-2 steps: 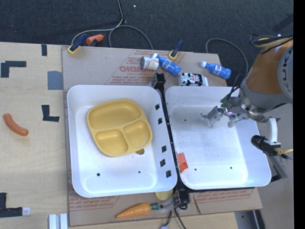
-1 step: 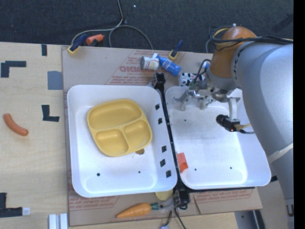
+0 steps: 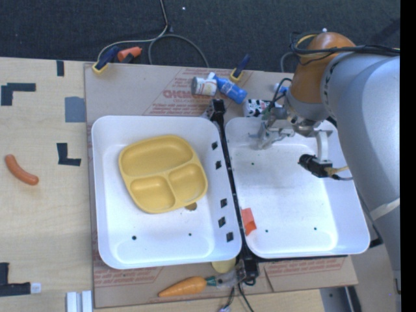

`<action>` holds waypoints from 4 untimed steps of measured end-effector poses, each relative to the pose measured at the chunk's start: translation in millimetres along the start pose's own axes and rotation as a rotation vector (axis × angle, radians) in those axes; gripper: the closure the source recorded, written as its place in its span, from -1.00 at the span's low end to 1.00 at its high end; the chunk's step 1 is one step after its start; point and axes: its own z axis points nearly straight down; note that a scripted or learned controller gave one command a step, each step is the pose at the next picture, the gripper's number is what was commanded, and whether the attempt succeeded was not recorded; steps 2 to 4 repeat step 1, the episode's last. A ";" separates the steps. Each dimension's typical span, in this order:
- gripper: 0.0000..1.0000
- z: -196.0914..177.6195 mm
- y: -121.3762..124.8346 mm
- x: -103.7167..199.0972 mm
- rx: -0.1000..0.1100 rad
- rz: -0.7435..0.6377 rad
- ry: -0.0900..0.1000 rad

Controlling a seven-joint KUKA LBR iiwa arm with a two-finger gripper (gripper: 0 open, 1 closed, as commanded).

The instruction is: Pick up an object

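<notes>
Although the task asks only that an object be picked up, no object can be made out beneath the gripper (image 3: 268, 135). The gripper is seen low over the far left corner of the right bin (image 3: 351, 239), close to the wall it shares with the left bin (image 3: 110, 239). Whether the gripper is clenched or released cannot be told, since its tip is a small metallic blur against the white floor, and nothing is seen held in it.

The clearest candidate for picking is the yellow divided plate (image 3: 162, 173). It lies flat in the left bin, toward that bin's far half and slightly askew. A small dark item (image 3: 190, 206) is partly tucked under the plate's near edge. A small orange piece (image 3: 248, 221) sits at the left edge of the right bin, well apart from the gripper.

Other things lie outside both bins. A white and blue bottle (image 3: 218, 86) is at the bench's far edge, a carrot (image 3: 184, 286) at its near edge, and a sausage (image 3: 21, 169) near its left edge.

The step in hand is judged to be a grasp attempt at the corner of the right bin, with no sign of success. If nothing is found between the jaws, the arm (image 3: 364, 109) would need to be raised. It would then be carried across the shared wall to the plate and lowered over a rim that can be pinched.
</notes>
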 end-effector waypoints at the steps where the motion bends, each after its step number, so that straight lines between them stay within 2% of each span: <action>1: 1.00 -94.5 -21.7 55.9 -0.004 -0.003 0.004; 4: 1.00 -94.5 -21.7 55.9 -0.004 -0.003 0.004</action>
